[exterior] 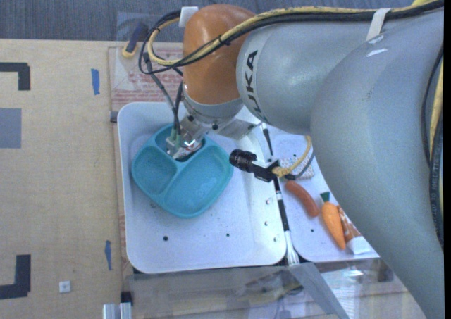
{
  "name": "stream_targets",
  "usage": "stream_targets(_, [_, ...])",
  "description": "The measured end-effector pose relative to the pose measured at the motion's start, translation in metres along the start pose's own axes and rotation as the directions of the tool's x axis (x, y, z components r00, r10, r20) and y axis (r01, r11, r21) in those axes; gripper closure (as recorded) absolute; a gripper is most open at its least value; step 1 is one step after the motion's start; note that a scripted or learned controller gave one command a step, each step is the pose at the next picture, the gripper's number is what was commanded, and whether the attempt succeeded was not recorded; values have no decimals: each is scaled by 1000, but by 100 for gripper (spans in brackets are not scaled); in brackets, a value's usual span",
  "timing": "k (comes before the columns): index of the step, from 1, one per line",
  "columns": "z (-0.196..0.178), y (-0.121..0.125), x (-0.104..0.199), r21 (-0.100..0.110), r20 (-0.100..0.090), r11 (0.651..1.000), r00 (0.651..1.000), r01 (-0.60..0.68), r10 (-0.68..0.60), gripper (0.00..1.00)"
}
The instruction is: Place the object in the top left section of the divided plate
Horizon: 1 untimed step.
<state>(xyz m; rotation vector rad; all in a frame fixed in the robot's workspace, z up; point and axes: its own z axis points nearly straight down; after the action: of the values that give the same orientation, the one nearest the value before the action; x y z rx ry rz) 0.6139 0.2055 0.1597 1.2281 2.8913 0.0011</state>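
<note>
Cardboard-topped table (56, 191) carries two white bins. Left bin (211, 240) holds the teal divided plate (184, 177), directly beneath the claw (183, 143); whether it grips anything I cannot tell. Release should wait until it is squarely over the top-left section. Well right, a sausage (303, 198) and carrot (331, 222) lie in the other bin (317, 247).

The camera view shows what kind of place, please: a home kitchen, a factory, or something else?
Probably a robotics lab test bench, not a kitchen. A big grey KUKA arm with an orange band reaches over shallow white plastic bins; these hold a teal divided plastic plate and a small toy orange carrot.
</note>
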Motion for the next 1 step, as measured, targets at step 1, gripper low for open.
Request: stream_targets(1, [14,-49,-63,0,0,999,999,-54,54,100])
